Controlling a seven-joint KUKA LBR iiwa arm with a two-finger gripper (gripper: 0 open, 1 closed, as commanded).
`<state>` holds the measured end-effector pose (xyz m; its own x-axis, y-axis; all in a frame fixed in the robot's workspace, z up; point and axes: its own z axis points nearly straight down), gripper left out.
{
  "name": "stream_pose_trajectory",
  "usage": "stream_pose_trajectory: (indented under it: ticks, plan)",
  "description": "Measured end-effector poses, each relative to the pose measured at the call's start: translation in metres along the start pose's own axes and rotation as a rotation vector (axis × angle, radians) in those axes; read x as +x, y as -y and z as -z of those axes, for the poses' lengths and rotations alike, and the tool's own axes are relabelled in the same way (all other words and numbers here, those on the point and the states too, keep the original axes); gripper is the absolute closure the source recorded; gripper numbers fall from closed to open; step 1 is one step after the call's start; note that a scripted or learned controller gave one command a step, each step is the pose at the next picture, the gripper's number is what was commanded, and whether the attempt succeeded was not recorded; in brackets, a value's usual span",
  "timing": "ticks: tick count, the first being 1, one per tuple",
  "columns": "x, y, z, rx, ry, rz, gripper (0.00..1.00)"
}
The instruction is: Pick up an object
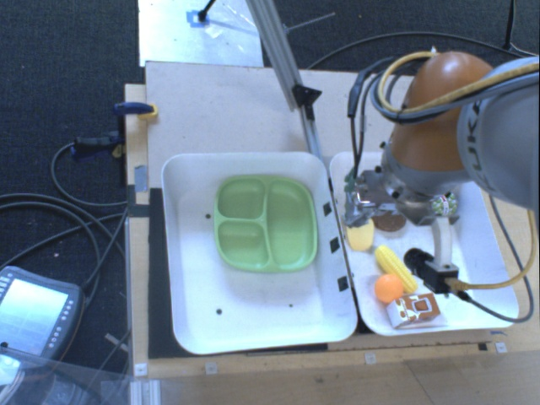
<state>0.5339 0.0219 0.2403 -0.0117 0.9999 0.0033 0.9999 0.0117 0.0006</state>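
Observation:
My gripper (361,207) hangs low over the left part of the right bin (494,251), under the arm's orange band (439,108). Just below it lies a pale yellow piece (360,237), close to or touching the gripper's tip. A brown round item (391,223) sits partly hidden under the wrist. Nearer the front are a yellow corn-like piece (395,261), an orange ball (388,288) and a small brown-and-white box (416,310).
The left bin (186,251) holds a green divided plate (266,224). A grey pole (283,49) slants across the back of the bench. The arm's black cable (498,285) loops over the right bin's right side. The wall between the bins runs just left of the gripper.

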Motion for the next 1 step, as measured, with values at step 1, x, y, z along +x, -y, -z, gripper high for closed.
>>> stream_pose_trajectory:
  ticks: [1]
  plan:
    - [0.058,-0.0078,0.0046,-0.002,0.0,0.001,1.0]
